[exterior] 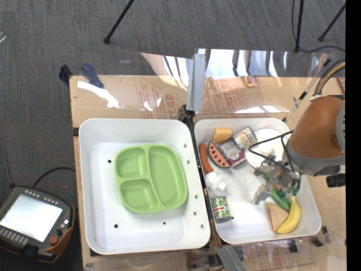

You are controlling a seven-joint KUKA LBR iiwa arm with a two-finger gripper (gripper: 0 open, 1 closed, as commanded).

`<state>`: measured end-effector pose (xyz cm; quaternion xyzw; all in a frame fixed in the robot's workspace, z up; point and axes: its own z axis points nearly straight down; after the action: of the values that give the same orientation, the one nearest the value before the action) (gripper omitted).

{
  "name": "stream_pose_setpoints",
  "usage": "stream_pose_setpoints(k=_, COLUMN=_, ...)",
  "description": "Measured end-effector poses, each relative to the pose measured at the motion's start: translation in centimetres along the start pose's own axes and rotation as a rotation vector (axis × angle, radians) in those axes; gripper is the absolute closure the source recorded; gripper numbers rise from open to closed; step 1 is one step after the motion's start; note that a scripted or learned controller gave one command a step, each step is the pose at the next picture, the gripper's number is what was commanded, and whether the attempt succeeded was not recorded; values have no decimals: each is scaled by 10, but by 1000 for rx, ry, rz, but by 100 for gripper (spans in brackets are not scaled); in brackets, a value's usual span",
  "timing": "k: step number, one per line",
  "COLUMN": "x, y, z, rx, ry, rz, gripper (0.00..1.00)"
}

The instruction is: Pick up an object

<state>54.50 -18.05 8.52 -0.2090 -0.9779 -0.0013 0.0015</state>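
A: What lies nearest the camera in the right-hand shallow white bin (pixel 225 239)?

B: A curved yellow banana (pixel 291 217) at about five o'clock in that bin, its long axis running from seven o'clock up to one o'clock. A tan wedge-shaped slice (pixel 276 214) touches its left side, and a small green-labelled can (pixel 220 208) lies at seven o'clock, on its side.

A: And the hand?

B: The metal two-finger hand (pixel 269 186) hangs just above the banana, over a green object (pixel 280 198) that it partly hides. Whether its fingers are apart or together, I cannot tell.

A: Farther back?

B: A red watermelon-slice toy (pixel 219 156) and a small printed packet (pixel 233 152) sit at eleven o'clock. The left-hand white bin (pixel 96 151) holds a light green three-compartment plastic tray (pixel 151 177).
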Motion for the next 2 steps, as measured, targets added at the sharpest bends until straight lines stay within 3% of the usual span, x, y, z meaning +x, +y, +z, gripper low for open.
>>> stream_pose_setpoints(k=1, x=-51, y=90, z=0, rx=1, ry=3, rz=28, gripper=0)
stream_pose_setpoints(k=2, x=-49, y=17, z=-2, rx=-2, ry=0, rz=164, gripper=0)
